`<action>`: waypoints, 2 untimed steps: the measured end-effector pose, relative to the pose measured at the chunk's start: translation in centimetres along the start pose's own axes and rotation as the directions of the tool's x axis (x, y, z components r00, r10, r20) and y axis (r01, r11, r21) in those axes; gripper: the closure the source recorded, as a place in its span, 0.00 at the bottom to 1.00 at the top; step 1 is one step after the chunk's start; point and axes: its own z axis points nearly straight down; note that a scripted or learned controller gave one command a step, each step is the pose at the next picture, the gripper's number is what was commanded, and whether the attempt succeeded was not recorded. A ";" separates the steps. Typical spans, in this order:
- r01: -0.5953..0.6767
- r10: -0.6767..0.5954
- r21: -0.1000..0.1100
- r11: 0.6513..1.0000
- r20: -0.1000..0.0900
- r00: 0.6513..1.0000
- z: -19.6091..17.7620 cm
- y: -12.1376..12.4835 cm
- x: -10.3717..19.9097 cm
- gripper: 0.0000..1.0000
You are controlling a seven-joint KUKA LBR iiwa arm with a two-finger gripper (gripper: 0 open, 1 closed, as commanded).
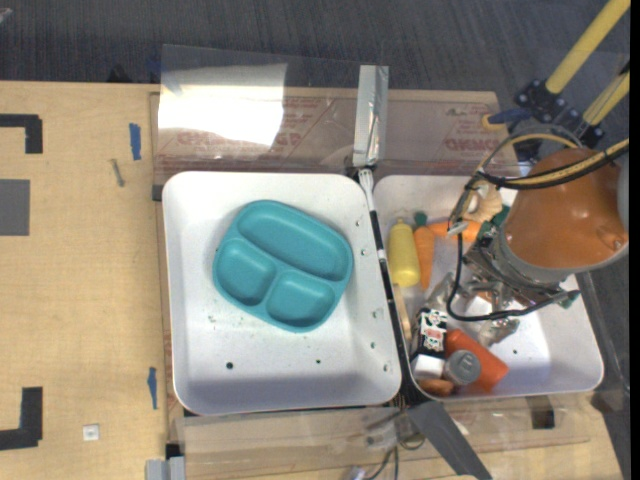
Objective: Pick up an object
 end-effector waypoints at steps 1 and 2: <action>0.002 -0.002 0.013 1.000 0.011 1.000 -1.3 -0.3 -0.5 1.00; -0.334 0.334 -0.004 0.942 -0.010 0.942 -10.7 -8.4 3.2 1.00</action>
